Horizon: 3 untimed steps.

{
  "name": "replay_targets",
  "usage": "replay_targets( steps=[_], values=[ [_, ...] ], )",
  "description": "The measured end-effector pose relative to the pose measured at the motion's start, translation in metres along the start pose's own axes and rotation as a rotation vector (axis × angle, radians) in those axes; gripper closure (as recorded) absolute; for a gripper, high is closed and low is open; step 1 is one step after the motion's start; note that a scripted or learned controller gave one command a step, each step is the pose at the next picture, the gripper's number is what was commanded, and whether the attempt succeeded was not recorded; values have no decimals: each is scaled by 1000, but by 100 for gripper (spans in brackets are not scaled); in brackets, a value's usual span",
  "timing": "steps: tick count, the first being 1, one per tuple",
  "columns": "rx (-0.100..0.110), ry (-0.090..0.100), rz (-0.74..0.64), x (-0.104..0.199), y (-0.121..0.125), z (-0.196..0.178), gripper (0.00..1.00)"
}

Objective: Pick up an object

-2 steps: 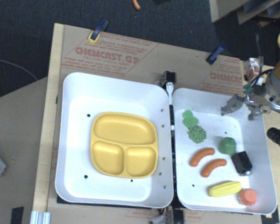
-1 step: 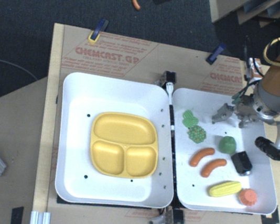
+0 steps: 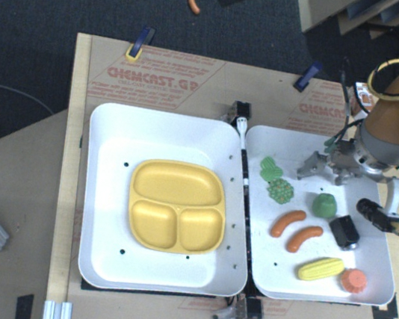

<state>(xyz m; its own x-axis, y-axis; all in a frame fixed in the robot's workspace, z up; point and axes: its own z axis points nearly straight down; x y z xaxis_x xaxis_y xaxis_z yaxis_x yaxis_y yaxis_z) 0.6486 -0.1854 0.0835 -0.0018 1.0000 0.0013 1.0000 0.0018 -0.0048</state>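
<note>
- The gripper [image 3: 324,168] hung over the back of the right bin [image 3: 257,267], near its far wall, at the end of the grey arm [image 3: 391,123] reaching in from the right.
- Whether the fingers were open or closed could not be told; nothing could be seen held between them.
- No one object was singled out by the task. The nearest candidates were a green round piece [image 3: 324,205] just in front of the gripper and two green leafy pieces, one [image 3: 270,167] toward the back and one [image 3: 280,190] just in front of it, to the gripper's left.
- Two sausages [image 3: 288,223] [image 3: 304,238] lay side by side mid-bin, their long axes parallel and slanting from near-left to far-right.
- A corn cob [image 3: 320,268] lay near the front wall, its long axis running almost left to right, the right end slightly farther back; an orange round piece [image 3: 353,280] sat just beside that end.
- A black block [image 3: 343,232] lay between the green round piece and the corn cob.
- The left bin [image 3: 93,251] held a yellow divided plate [image 3: 176,206].
- Likely risk: the objects sat close together, so a descent could nudge a neighbour or close on two at once.
- Likely risk: a grip along a sausage's long axis, rather than across it, would probably slip off.
</note>
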Motion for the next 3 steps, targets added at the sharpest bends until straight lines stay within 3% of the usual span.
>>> replay_targets(
  steps=[1,3],
  values=[
    [-5,-2,0,0,1,-13,100],
    [-12,-4,3,-10,-6,-121,100]
  ],
)
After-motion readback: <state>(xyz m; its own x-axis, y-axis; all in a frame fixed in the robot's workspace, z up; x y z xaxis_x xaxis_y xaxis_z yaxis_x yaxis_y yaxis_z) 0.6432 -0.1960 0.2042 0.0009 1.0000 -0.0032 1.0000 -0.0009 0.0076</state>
